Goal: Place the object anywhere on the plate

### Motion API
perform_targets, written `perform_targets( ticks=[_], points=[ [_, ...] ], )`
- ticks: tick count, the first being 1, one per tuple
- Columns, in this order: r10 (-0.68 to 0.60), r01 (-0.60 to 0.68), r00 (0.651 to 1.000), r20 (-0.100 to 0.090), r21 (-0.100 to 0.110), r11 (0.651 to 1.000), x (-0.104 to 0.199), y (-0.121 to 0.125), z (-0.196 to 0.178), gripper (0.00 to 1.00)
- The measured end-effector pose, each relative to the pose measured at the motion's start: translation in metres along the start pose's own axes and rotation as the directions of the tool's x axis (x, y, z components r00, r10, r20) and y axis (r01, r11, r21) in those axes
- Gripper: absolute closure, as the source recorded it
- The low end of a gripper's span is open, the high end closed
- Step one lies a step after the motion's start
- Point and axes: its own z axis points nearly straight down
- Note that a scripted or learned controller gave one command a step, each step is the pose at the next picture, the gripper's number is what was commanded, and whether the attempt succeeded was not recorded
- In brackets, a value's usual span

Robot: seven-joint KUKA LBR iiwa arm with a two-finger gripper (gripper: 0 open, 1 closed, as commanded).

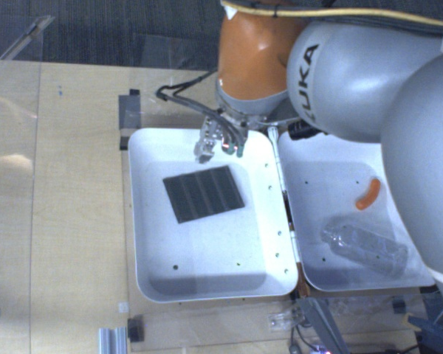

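Camera view has the pincer (220, 144) hanging over the far edge of the left bin (151, 271), just above the dark ridged plate (204, 192); whether it is open or closed I cannot tell. One orange object (368, 195) and one clear bottle (365, 245) lie in the right bin (317, 271), two bins in all. Risk, I judge: the small rounded object slips or rolls when gripped.
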Motion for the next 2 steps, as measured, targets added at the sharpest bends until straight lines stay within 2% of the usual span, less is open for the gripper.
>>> perform_targets(
  ticks=[1,2],
  points=[
    [0.000,0.000,1.000,0.000,0.000,1.000,0.000,0.000,0.000,0.00],
    [0.017,-0.017,1.000,0.000,0.000,1.000,-0.005,-0.013,-0.026,0.00]
  ],
)
